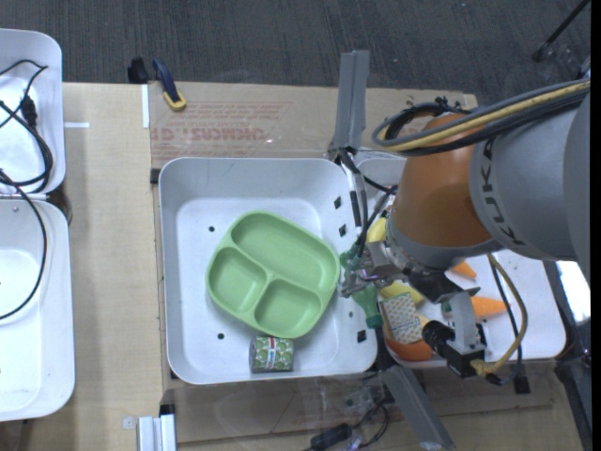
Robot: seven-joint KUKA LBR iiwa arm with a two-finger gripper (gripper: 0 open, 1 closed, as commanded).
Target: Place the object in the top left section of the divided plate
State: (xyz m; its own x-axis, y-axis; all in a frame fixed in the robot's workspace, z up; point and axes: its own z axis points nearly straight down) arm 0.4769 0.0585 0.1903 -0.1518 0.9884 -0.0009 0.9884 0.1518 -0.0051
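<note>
The object, maybe the small printed can [271,353] lying just below the green divided plate [272,272] in the left bin [178,252], looks light, stiff and slippery, best pinched across its sides, while the gripper [362,275], grip unclear, hovers at the plate's right edge.

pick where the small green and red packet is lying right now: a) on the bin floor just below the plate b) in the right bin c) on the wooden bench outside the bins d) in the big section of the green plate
a: the small packet lies on the floor of the left bin, just below the green divided plate, whose three sections hold nothing.
</note>
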